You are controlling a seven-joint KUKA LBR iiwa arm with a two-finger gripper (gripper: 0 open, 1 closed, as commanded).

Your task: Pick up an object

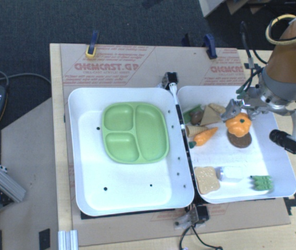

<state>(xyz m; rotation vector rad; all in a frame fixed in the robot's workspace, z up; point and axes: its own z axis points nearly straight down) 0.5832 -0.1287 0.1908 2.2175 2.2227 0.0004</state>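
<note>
One bread slice point(207, 178), one green block point(261, 182), one carrot point(205, 136); gripper point(237, 113) above orange fruit point(238, 125), grip state unclear.

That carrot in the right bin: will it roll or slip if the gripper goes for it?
The carrot tapers to a point, so it would probably roll in an arc if nudged. It looks like smooth, stiff toy plastic, so likely light and somewhat slippery. Lying flat on the right bin, it shouldn't tip.

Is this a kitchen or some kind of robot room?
Probably a robot lab, not a kitchen: the grey arm with an orange band works over two shallow white bins holding toy food like a plastic carrot, on a clamped board.
</note>
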